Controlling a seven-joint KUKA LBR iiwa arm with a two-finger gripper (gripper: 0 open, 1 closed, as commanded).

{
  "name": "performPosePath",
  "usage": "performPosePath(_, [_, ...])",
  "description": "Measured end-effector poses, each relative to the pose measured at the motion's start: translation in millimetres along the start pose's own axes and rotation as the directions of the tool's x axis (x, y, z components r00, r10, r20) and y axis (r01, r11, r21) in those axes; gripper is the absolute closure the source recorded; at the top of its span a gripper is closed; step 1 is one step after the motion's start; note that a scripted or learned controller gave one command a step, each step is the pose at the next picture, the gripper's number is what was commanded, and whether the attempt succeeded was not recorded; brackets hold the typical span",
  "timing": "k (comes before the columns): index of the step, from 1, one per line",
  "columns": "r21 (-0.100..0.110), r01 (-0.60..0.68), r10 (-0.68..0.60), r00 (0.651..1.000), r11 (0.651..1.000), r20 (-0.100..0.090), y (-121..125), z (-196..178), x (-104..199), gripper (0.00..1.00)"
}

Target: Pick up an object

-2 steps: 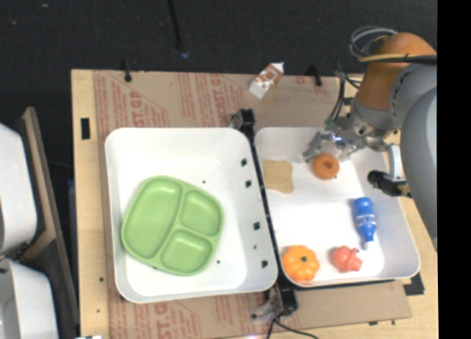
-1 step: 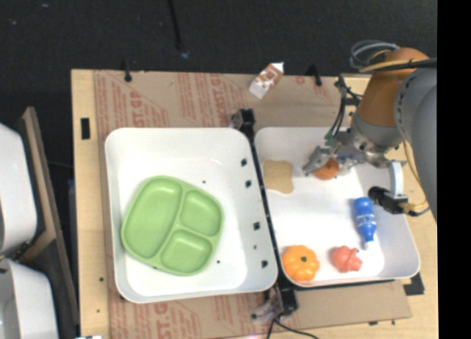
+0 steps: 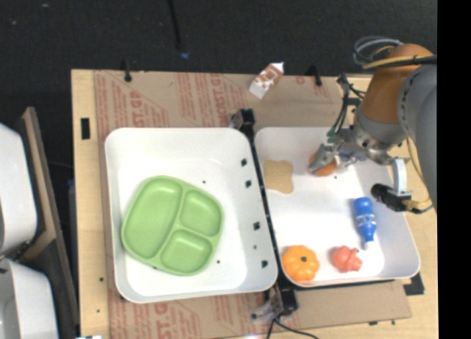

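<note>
Orange band and grey body of the arm [image 3: 394,102] seen at the upper right, reaching down into the right bin [image 3: 383,260]. Pincer [image 3: 327,161] low over the upper part of that bin, near its far wall. Something orange and small [image 3: 321,168] seen just at the fingertips, touching or nearly touching the white floor; cannot tell whether really pinched between the fingers or only lying under them, and cannot tell whether the fingers are spread or pressed together, because too small and partly hidden by the wrist.

Beige flat piece [image 3: 279,176] lying at the left side of the same bin, just beside the dividing wall and near the pincer, but apart from it. Blue bottle-like object [image 3: 363,220] lying on its side toward the right wall, well below the pincer. Orange pumpkin-shaped toy [image 3: 300,262] at the near left corner of the right bin, close to the rim. Red-pink small toy [image 3: 346,258] just to the right of the pumpkin, apart from it.

Green divided plate [image 3: 172,225] with three compartments resting in the left bin [image 3: 125,154], toward its near left part. Both bins side by side on the counter [image 3: 169,95], covered with brown cardboard. Small white and brown packet [image 3: 266,80] lying on the cardboard behind the bins.
</note>
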State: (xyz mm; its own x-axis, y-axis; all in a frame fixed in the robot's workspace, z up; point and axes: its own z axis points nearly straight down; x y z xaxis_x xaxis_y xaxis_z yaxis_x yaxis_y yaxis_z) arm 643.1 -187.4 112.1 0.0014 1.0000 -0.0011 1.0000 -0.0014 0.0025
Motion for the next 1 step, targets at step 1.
performPosePath(1, [0.006,-0.036,0.036,0.999,0.999,0.0,30.8,12.4,53.7,1.0])
